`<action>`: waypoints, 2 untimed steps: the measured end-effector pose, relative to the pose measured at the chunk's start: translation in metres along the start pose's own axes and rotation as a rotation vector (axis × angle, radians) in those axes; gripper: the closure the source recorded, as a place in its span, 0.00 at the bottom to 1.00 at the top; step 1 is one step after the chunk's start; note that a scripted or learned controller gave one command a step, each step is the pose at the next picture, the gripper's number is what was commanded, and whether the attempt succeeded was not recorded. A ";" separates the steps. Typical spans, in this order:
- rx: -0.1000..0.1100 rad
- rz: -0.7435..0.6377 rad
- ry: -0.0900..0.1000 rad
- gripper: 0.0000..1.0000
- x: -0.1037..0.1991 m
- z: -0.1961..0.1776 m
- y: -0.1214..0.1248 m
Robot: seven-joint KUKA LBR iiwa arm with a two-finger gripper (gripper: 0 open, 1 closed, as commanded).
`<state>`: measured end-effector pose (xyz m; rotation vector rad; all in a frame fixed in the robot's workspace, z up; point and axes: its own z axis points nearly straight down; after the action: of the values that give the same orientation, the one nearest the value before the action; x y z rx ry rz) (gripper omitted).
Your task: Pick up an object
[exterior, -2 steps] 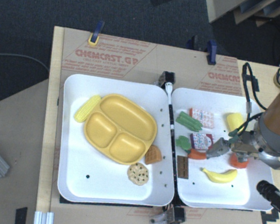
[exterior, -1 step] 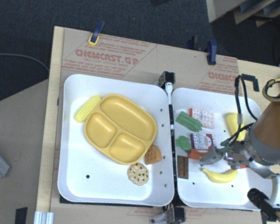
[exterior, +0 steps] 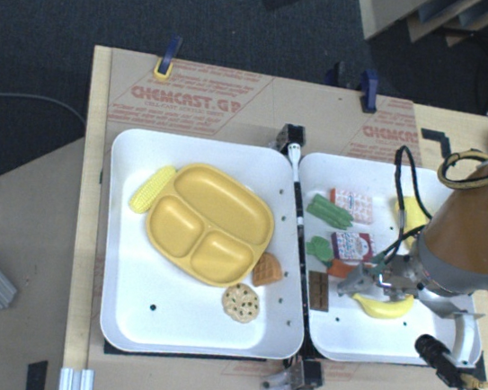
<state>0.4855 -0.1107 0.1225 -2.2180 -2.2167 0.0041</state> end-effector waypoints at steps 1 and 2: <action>-0.002 0.000 0.000 0.00 0.001 0.040 0.000; -0.007 0.002 -0.002 1.00 0.000 0.028 0.000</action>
<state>0.4856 -0.1104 0.0949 -2.2247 -2.2187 -0.0013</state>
